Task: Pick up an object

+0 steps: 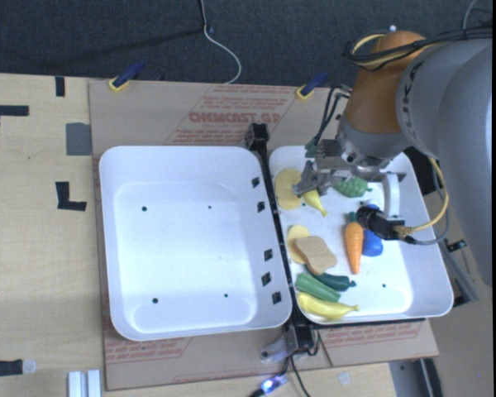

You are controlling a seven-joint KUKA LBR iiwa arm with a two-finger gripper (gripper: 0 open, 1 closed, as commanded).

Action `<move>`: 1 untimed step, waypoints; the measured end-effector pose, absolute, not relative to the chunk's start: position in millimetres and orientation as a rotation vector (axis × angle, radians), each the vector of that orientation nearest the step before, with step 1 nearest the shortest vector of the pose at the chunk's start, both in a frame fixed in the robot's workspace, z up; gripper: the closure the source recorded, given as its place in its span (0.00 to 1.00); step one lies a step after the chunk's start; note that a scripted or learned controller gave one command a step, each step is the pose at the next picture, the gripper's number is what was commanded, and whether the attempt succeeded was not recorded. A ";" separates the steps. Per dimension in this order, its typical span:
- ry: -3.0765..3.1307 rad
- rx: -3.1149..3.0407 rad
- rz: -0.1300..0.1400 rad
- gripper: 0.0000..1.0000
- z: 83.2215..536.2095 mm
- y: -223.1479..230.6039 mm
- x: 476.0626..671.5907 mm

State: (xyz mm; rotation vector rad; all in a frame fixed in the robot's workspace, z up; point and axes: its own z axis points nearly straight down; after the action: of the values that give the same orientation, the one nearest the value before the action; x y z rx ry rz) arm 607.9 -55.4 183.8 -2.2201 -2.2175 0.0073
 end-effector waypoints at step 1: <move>-2.235 -2.210 -0.004 1.00 184.1 47.0 670.1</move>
State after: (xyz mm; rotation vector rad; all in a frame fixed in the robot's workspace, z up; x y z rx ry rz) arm 670.1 47.0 184.1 -2.2105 -2.2347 -0.0044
